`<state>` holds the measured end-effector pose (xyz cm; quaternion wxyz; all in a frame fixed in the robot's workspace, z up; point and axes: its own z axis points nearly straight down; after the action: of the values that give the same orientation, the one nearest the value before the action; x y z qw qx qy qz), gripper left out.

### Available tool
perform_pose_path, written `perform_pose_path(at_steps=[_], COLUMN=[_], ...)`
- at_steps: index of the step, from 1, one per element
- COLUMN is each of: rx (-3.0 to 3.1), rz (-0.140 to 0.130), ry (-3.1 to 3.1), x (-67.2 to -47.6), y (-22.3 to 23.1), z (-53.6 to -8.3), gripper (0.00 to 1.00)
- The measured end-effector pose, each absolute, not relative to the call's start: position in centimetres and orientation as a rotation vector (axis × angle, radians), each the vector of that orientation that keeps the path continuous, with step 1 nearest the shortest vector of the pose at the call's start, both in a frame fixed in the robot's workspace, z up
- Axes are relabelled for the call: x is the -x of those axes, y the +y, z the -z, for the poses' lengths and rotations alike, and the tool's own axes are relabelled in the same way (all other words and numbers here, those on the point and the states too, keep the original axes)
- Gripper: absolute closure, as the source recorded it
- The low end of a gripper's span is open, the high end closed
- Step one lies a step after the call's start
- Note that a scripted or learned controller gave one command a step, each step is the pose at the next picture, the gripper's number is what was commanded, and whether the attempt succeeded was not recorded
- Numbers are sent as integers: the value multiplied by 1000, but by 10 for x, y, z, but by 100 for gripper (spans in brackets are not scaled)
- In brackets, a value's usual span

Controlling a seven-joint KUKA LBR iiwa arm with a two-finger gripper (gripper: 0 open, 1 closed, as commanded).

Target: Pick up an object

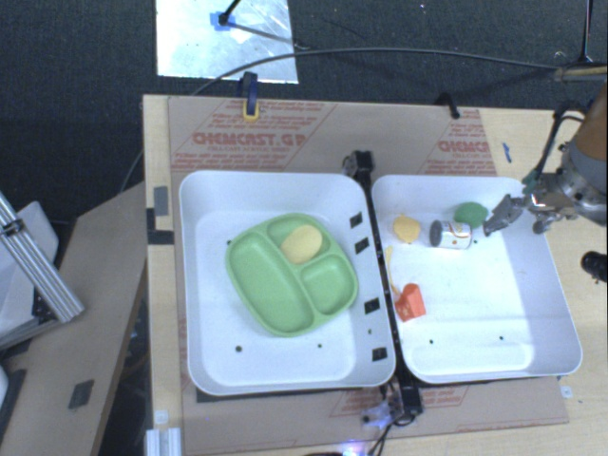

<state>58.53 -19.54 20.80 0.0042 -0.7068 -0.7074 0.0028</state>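
Camera view, gripper [504, 215] state unclear, near right bin's [551, 297] far edge, beside can [450, 234].

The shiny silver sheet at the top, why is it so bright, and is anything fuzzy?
In the camera view, the silver sheet glares because light bounces off it; the white bins look slightly washed out; the end effector appears a little blurred, while the green tray looks sharp.

The arm [587, 174] is cut off by the frame's right edge, so just its wrist shows. Whether the gripper [513, 215] is parted or closed is too small to tell. The green object [470, 214] is partly hidden behind the small can [451, 235].
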Motion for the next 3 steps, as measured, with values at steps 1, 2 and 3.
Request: perform_pose_path(at_steps=[1,2,3], rx=[2218,2218,2218], rz=[1,-2,-2], ry=[-2227,-2223,-2221], x=[-588,-592,-590], y=[-195,-195,-194], z=[-215,-153,-90], gripper=[0,0,0])
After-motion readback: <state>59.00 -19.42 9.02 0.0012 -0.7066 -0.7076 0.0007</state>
